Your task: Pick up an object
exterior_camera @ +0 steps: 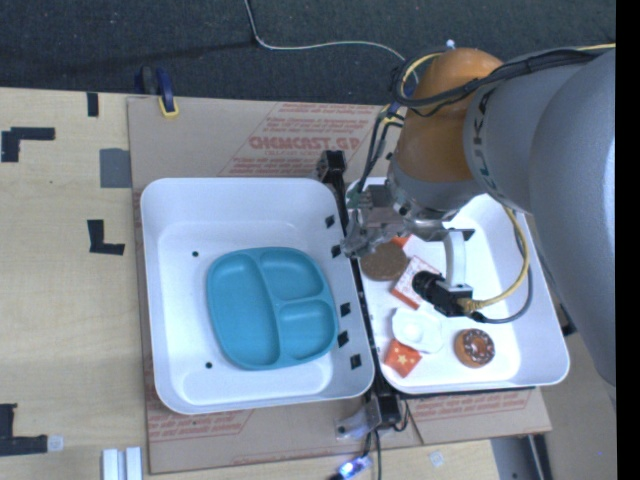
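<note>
Tabletop (60, 268) with two white bins; gripper (372, 236) lowered into the right bin (540, 353).
Finger state cannot be told. No object is seen lifted: the brown disc (381, 263), doughnut (474, 347) and red packet (402, 359) lie in that bin; a grasp is judged outstanding.

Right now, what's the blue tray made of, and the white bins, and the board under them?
The blue tray looks like moulded plastic: one even colour, smooth, with rounded compartments. The white bins also seem to be plastic, smooth with a slight sheen and rounded corners. The board under them looks like cardboard: flat, matt brown with red printed lettering.
</note>
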Controlling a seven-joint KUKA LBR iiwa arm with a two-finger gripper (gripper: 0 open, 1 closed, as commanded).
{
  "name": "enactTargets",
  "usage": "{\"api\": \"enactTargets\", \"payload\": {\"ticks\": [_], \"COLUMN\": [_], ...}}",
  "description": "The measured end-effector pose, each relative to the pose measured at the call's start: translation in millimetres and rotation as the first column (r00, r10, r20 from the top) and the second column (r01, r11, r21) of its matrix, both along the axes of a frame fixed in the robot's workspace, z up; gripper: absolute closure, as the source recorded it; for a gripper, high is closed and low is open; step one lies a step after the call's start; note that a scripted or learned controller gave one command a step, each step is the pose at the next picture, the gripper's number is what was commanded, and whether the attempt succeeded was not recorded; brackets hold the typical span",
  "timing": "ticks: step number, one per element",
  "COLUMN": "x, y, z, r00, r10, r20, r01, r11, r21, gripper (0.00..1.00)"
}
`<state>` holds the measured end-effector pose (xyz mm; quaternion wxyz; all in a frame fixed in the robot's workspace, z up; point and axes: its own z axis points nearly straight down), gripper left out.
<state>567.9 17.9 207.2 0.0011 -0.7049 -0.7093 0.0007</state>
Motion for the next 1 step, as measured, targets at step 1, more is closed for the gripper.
{"api": "enactTargets", "payload": {"ticks": [1], "x": [9.4], "y": [56.2], "z": [-4.9], "r00": [1.000], "r10": [-0.001], "r20": [0.001], "r01": [0.001], "r11": [1.000], "r21": [0.000], "gripper": [1.00]}}
